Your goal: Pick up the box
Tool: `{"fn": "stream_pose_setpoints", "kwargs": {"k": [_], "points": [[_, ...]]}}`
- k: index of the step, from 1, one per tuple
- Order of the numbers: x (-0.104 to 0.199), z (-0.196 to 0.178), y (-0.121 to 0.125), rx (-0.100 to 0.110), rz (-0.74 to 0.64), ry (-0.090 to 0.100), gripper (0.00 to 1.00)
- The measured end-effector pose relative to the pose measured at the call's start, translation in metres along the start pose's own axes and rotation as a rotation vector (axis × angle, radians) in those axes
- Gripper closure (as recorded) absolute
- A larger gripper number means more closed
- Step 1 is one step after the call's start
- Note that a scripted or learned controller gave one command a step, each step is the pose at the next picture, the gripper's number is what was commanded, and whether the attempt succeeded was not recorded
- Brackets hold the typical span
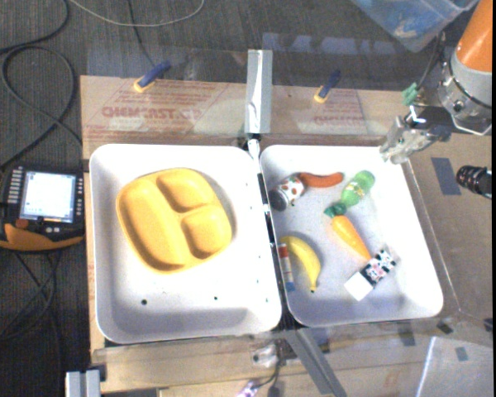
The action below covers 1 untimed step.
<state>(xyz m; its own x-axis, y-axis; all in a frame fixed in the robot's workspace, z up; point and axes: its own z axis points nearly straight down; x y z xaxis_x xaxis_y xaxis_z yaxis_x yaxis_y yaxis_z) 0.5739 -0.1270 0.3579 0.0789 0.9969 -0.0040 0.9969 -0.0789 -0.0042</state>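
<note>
Camera view, nearest first: front rim of the right bin (364,314) at the bottom of frame; just inside it, in the front-right part, lies the box (372,273), small, white w/ black patches, tilted diagonally, flat on the bin floor; nothing touching it; carrot (349,235) just behind it, orange, angled toward the box; banana (304,259) to the box's left, w/ a thin marker-like stick (288,265) alongside, near the bin wall; further back a green bottle (355,188), a red-orange sausage-shaped item (318,179) and a small red-white cup-like obj (288,191). Left bin (107,304) holds a yellow sectioned tray (175,218), roughly centred. Pincer (398,144) is at the back-right corner of the right bin, over its rim, well apart from the box; nothing seen btwn its fingers; how far open it is, can't tell, too small and blurred. Arm's orange band (481,31) at top right. Handheld pendant (40,207) lies left of the bench (174,110), off it.
</note>
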Motion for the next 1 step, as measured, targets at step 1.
{"fn": "stream_pose_setpoints", "kwargs": {"k": [1], "points": [[0.1127, 0.0553, 0.0507, 0.002, 0.678, -0.002, 1.00]]}}
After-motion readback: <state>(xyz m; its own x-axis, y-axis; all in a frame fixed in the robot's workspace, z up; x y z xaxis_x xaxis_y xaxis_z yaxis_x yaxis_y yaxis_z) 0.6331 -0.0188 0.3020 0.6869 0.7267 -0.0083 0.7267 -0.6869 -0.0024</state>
